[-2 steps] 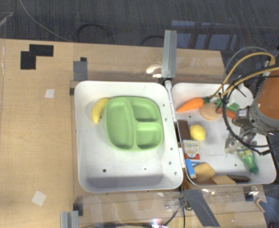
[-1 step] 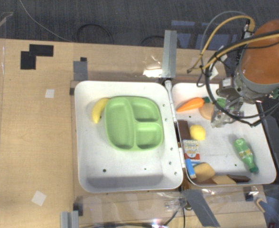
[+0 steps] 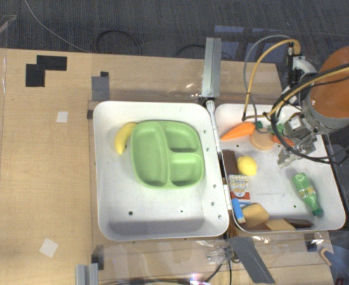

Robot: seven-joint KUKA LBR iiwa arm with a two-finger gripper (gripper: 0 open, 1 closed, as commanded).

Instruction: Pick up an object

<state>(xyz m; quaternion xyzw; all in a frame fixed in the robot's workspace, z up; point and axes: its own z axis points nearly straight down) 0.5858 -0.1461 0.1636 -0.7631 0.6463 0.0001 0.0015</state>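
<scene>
Near edge of right bin [image 3: 340, 218]: brown potato-like item [image 3: 254, 213], wooden piece [image 3: 281, 224], small carton [image 3: 239, 187] packed tight, bad first pick, neighbours would snag

Green bottle [image 3: 307, 193] lies alone, round, likely rolls off a pinch

Lemon [image 3: 247, 166] mid-bin, clear space around

End effector [image 3: 293, 150] hovers above bin floor, far side, holds nothing; open or closed, cannot tell

Carrot [image 3: 240, 130] touches tan disc [image 3: 261, 140] just beside end effector; descent risks clipping both

Left bin [image 3: 103, 218]: green tray [image 3: 165, 153], banana [image 3: 123, 136], well apart
</scene>
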